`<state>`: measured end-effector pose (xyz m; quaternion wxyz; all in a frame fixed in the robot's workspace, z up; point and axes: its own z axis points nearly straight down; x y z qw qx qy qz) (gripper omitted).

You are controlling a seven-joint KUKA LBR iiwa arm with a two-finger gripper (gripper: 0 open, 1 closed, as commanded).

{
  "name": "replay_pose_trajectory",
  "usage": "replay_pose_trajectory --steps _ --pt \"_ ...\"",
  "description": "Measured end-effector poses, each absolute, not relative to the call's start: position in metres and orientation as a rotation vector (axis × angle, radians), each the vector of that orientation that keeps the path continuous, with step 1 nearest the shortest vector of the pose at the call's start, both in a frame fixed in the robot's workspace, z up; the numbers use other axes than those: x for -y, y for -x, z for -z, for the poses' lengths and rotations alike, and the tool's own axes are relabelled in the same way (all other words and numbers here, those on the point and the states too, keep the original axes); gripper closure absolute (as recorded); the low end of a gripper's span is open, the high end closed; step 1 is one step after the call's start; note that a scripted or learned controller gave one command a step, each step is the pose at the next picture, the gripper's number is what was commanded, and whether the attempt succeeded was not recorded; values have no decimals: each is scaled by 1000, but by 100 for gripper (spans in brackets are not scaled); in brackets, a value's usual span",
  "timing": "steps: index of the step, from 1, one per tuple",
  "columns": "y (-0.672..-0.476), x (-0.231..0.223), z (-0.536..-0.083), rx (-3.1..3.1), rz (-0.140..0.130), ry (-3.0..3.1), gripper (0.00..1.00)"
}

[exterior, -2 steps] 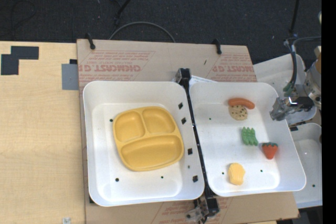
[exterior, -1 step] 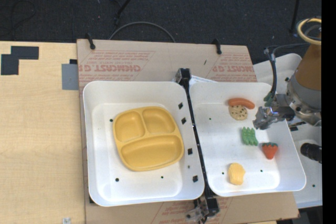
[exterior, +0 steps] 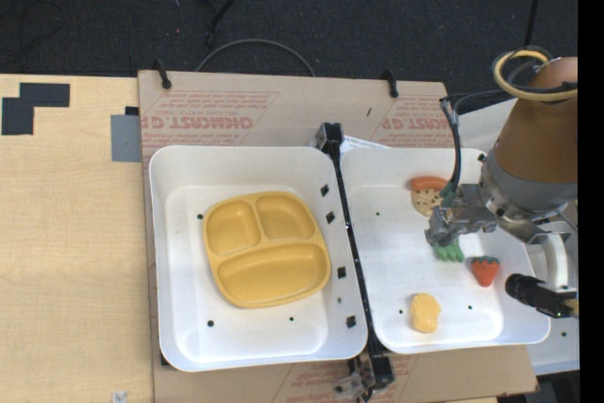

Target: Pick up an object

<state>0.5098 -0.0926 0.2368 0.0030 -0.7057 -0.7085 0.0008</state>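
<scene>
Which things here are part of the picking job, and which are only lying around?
Part of the job: gripper; green toy; strawberry; yellow lump; cookie; right bin.

Lying about: yellow divided plate; left bin; cardboard sheet.

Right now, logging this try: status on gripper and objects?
Gripper low in right bin, over green toy. Strawberry, yellow piece alongside. No grasp visible.

- Arm point(exterior: 538, 142) — a broad orange band over a grey wrist section, the shell smooth and rounded.
- A yellow cable loop point(exterior: 521, 71) sits at the top; a black cable point(exterior: 455, 146) runs down its side.
- Gripper point(exterior: 445, 231) — grey metal, blocky, with dark fittings.
</scene>
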Motion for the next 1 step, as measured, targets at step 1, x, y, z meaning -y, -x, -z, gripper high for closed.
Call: replay_pose_trajectory --steps 1 --pt "-497 34 -228 2222 -3 2211 100"
